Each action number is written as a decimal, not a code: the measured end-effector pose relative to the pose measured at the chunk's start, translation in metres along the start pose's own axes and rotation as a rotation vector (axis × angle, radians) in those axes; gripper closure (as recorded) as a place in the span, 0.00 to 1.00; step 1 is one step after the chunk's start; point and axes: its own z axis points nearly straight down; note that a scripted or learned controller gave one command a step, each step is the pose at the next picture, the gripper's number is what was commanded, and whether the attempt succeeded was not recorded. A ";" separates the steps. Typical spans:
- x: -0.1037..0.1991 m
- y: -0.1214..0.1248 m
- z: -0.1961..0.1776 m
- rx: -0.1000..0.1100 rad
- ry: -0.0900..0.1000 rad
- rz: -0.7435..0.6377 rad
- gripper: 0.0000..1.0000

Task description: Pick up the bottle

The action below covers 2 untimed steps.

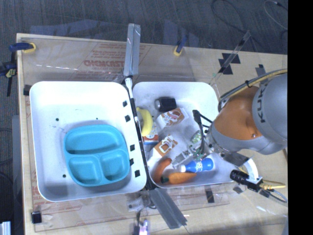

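Bottle [198, 166] near right bin [146, 89] front wall, beside carrot [180, 177].

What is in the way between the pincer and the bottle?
Nothing visible. The pincer hangs right above the bottle, which lies on its side in the right bin. A carrot lies alongside the bottle below it, which could crowd a grasp.

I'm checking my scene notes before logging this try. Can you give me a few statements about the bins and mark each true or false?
1. The blue tray lies in the left bin. True.
2. The bottle lies in the left bin. False: it lies on its side in the right bin.
3. The banana is by the right bin's left wall. True.
4. The carrot lies at the right bin's far edge. False: it lies along the near edge, beside the bottle.
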 end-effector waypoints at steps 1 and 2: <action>-0.007 0.020 0.009 -0.004 -0.005 -0.154 0.00; -0.001 0.001 -0.067 -0.003 -0.004 -0.181 0.00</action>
